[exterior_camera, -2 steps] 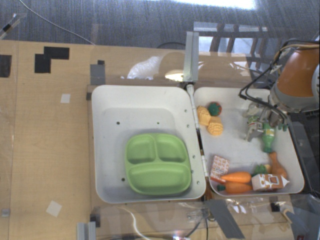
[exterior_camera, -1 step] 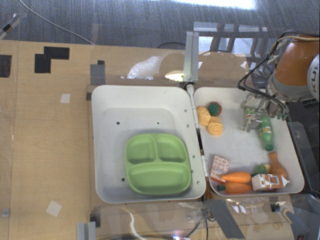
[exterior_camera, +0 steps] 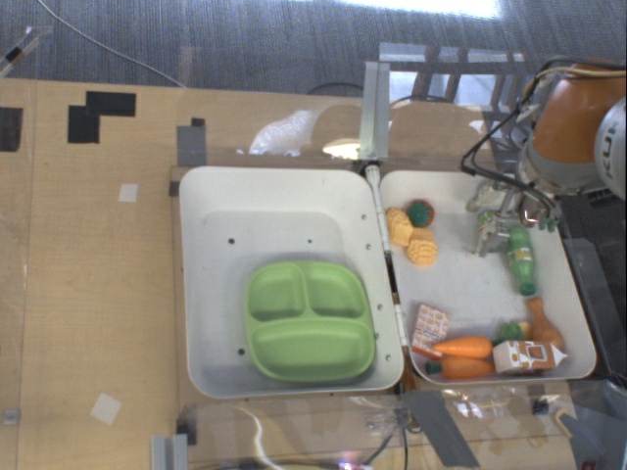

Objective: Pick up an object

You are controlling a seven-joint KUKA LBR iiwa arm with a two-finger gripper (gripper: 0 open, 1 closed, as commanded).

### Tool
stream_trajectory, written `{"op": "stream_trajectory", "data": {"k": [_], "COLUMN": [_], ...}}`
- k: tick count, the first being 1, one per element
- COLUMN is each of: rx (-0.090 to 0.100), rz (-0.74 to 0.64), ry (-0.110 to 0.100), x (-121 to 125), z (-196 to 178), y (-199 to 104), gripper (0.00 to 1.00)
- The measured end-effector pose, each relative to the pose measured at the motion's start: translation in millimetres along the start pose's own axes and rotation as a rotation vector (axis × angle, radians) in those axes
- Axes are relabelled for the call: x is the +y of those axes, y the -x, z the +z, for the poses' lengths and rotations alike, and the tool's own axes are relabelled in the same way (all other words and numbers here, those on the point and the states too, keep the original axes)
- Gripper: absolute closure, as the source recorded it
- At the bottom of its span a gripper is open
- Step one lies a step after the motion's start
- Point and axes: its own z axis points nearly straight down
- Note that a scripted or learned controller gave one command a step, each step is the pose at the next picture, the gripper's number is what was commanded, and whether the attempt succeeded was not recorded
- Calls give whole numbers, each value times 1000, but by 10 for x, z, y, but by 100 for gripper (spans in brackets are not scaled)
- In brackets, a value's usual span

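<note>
The gripper (exterior_camera: 498, 225) hangs low over the upper right part of the right bin (exterior_camera: 460, 287), its metal fingers (exterior_camera: 487, 237) pointing down and standing slightly apart with nothing between them, so it reads as open and empty. The nearest candidate for the pick is the green bottle (exterior_camera: 520, 258), lying on its side just beside the gripper at about four o'clock. That closeness is the main risk: judged from this pose, a straight descent would land the fingers beside the bottle rather than around it, and a round bottle on its side would likely roll toward the bin wall when nudged. At nine o'clock from the gripper sit two yellow corn pieces (exterior_camera: 411, 238) and a small red-and-green round fruit (exterior_camera: 421, 211), near the divider between the bins; they are close together, so a grasp there could catch two at once or push one away. Well apart at six o'clock, the lower edge holds a crowded cluster: carrots (exterior_camera: 462, 356), a small carton (exterior_camera: 527, 357), a patterned packet (exterior_camera: 430, 323) and a brown bottle-shaped item (exterior_camera: 541, 323), touching or overlapping, where fingers could jam. The left bin (exterior_camera: 274, 213) holds a green divided plate (exterior_camera: 309, 321); both bins rest on the desk (exterior_camera: 88, 292).
</note>
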Motion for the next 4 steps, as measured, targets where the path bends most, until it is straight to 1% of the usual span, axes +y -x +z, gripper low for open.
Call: {"op": "stream_trajectory", "data": {"k": [1, 2, 3, 4], "rx": [-9, -14, -11, -12], "rz": [50, 127, 155, 104], "ry": [3, 3, 3, 3], "x": [125, -83, 76, 212], "z": [7, -504, -2, -10], "y": [-306, -3, -228, -104], "gripper": [0, 0, 0, 0]}}
